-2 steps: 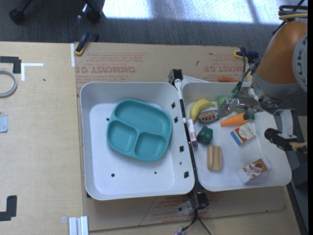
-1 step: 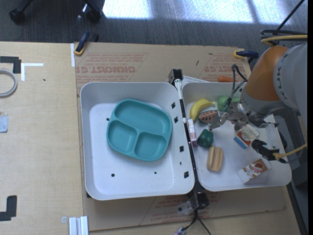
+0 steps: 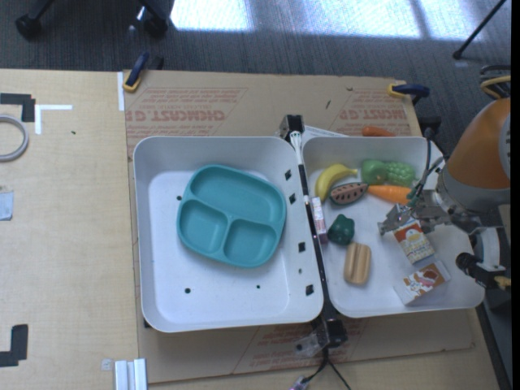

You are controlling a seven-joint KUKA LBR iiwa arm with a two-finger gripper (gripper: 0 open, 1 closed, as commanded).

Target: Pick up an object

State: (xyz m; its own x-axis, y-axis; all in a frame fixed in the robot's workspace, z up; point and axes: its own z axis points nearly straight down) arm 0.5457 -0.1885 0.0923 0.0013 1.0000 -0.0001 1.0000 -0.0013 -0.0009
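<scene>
Right bin [image 3: 455,303]: a sachet [image 3: 422,282] was noted at the near right corner, a small carton [image 3: 414,244] just behind. The gripper [image 3: 404,218] was poised over the carton's far end; its grip could not be judged. Carrot [image 3: 390,192] nearby: a slanted carton risked being nudged, not caught.

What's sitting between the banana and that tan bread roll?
In the camera view, a watermelon slice and dark green pepper lie between the banana and bread roll.

Bright daylight falls in pale stripes across the dark floor [image 3: 325,6] at the top, and the white bins [image 3: 219,299] glare mildly. Shadows are soft, and the whole picture is slightly grainy and soft-edged.
</scene>
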